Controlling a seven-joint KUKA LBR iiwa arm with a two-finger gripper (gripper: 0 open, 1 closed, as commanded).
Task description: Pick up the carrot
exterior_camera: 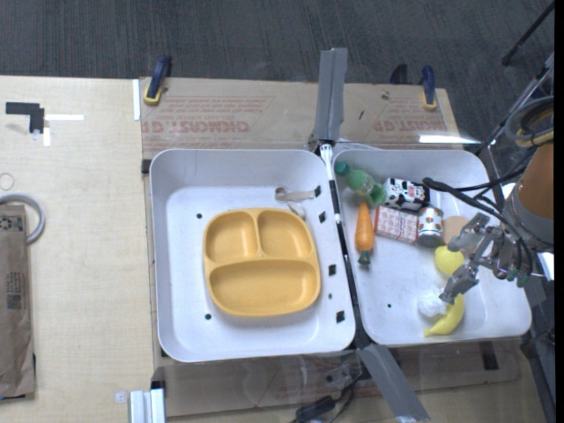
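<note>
The carrot (364, 228) lies upright well left of the gripper (464, 276), whose fingers seemingly stand apart, grasping nothing.

Both bins (167, 263) look like smooth white plastic w/ slight sheen. Divided yellow plate (262, 263): matt plastic. Carrot (364, 228) near me looks smooth, plasticky. Bench (70, 236): pale wood. Cardboard sheet (238, 113) behind: matt.

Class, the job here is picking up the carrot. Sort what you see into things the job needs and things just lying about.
Needed for the job:
carrot
end effector

Just lying about:
yellow divided plate
banana
green bottle
small carton
lemon
</note>
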